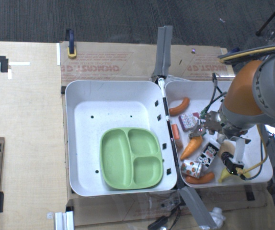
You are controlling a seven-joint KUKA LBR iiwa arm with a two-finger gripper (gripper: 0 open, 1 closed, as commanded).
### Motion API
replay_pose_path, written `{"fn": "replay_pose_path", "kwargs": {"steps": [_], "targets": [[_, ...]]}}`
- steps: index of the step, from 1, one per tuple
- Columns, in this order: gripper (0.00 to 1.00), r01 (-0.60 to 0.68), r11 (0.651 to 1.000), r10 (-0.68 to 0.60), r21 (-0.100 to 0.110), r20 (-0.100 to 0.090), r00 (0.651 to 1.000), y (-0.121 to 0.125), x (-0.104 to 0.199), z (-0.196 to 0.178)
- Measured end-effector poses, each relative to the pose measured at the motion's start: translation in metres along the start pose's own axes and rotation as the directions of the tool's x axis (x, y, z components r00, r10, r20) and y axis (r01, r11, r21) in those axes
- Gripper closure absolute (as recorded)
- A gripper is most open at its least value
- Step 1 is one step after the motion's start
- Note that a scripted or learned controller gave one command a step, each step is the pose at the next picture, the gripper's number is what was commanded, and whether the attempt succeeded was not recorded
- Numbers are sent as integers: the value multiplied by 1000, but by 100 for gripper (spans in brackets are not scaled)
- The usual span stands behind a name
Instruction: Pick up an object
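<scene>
A: Item one, left bin (75, 128)?
B: White and shallow. A green divided plate (131, 157) with three compartments is seen lying flat toward its near right corner.

A: Item two, right bin (264, 176)?
B: Several small objects are listed. A sausage (178, 106) lies near the far left corner. A purple packet (188, 121) is found just below it. A carrot (190, 147) lies at a slant near the middle. A black-and-white carton (208, 153) is set just right of the carrot. A small can (191, 167) is beside a second orange piece (200, 178) at the near wall. A banana (227, 172) is noted toward the near right.

A: Item three, gripper (202, 127)?
B: It is lowered into the right bin, just above the carrot's upper end, beside the purple packet. Whether the fingers are spread or closed cannot be told; nothing is seen held between them.
</scene>
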State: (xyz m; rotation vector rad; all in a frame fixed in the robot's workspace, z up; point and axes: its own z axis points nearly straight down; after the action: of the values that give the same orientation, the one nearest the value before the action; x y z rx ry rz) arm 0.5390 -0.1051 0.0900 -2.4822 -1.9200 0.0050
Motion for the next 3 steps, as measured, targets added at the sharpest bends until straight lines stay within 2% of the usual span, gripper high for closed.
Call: {"fn": "replay_pose_path", "kwargs": {"steps": [1,2,3], "targets": [[0,-312,950,312,-1,1,950,6,5,0],[0,26,1000,-26,-4,0,1000,-55,-31,-1],[0,99,995,-99,-3,0,995,-21,-21,-10]]}}
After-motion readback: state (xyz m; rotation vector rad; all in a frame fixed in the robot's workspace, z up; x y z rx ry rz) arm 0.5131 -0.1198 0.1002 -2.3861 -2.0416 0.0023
